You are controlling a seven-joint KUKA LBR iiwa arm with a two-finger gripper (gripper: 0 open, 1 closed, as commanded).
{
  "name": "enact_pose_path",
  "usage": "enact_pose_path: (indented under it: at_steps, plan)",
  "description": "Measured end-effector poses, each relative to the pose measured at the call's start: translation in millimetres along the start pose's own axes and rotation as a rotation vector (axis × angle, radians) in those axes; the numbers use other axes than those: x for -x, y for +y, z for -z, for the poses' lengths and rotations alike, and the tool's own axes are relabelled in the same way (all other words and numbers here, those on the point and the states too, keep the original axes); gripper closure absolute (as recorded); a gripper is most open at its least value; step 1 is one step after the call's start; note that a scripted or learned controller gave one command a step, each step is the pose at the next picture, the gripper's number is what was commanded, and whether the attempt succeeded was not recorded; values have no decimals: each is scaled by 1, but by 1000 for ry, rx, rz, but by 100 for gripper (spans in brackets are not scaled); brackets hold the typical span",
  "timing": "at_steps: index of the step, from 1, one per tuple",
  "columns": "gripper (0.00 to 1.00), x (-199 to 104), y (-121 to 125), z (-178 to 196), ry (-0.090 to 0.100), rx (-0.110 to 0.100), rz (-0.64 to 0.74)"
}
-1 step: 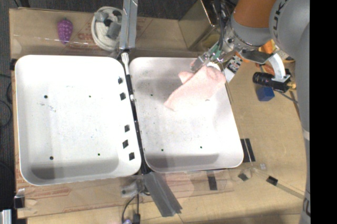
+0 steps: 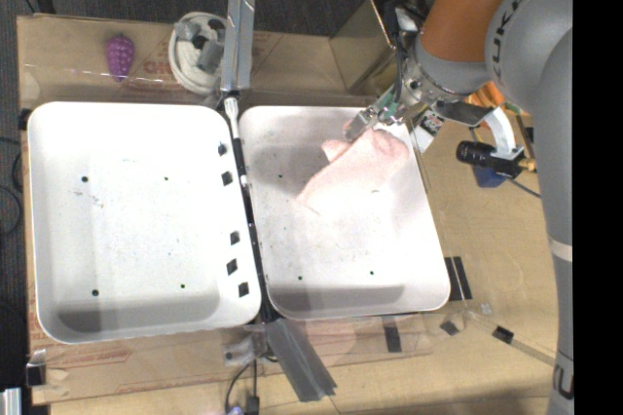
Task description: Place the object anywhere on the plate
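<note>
Pink cloth (image 2: 352, 171) hangs from the hand (image 2: 375, 118) over right bin (image 2: 419, 291).

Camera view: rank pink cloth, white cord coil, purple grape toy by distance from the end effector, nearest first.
From the end effector, over the right bin's far edge:
1. Pink cloth, right beneath it in that bin; contact unclear.
2. White cord coil, on the bench beyond the bins, near the divider.
3. Purple grape toy, farther left on the same bench strip.

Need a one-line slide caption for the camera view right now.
KUKA arm's tool at the upper edge of the right bin, over a pale pink cloth-like object lying inside.
</note>
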State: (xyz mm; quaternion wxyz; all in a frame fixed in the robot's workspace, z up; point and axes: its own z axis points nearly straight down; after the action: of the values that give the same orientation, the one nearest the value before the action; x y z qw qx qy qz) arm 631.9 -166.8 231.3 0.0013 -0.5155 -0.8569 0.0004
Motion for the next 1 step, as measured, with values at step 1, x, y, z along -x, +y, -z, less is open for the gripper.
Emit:
enact_pose_path:
  at_steps: [1]
  plan:
    - [100, -46, 9, -10, 1, -2, 407]
